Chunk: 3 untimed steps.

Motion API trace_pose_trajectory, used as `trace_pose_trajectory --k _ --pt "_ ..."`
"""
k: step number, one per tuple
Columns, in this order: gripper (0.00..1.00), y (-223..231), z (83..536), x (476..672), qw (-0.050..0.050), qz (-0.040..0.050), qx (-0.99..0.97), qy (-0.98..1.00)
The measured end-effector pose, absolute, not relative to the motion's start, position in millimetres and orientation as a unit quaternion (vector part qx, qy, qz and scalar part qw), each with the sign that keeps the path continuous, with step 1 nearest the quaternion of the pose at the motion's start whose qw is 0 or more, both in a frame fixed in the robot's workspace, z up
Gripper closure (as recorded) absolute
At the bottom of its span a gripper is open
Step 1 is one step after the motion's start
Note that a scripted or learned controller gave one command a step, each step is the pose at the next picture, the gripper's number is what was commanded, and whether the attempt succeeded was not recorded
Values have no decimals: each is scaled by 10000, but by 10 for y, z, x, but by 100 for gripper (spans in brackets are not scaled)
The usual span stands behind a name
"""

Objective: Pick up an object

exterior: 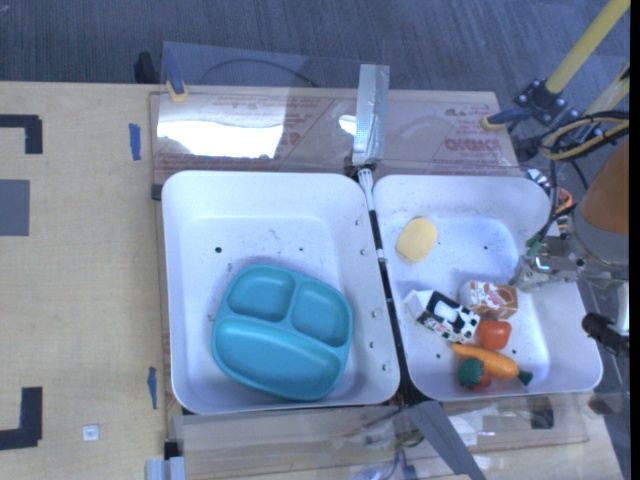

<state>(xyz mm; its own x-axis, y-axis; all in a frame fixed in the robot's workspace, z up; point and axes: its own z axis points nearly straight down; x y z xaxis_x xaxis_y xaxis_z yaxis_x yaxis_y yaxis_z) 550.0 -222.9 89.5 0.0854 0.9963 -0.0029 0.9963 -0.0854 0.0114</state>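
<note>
The right bin [560, 368] holds several small objects. A yellow lemon-shaped piece [416, 238] lies near its left wall. Lower down, a black-and-white block [443, 316], a white-and-orange packet [492, 298], a red tomato [494, 334], an orange carrot [490, 360] and a green piece [470, 374] lie close together. My gripper [533, 265] hangs over the bin's right side, just up and to the right of the packet. The wrist and cables hide its tip.
A blue divided plate [283, 330] fills the lower part of the left bin [200, 218]. A clear panel and a metal post [370, 113] stand behind the bins. The arm's body [608, 208] and cables [575, 133] crowd the right edge. To the left lies a wooden bench [70, 268].
</note>
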Motion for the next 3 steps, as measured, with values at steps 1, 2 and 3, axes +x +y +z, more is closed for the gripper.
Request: trace_pose_trajectory --k 1,2,3 --pt "100 -1776 873 5082 14 15 7380 6748" --pt "100 -1341 2434 4883 37 34 7412 6713" --pt "100 -2151 2273 4792 7 -6 6020 7985"
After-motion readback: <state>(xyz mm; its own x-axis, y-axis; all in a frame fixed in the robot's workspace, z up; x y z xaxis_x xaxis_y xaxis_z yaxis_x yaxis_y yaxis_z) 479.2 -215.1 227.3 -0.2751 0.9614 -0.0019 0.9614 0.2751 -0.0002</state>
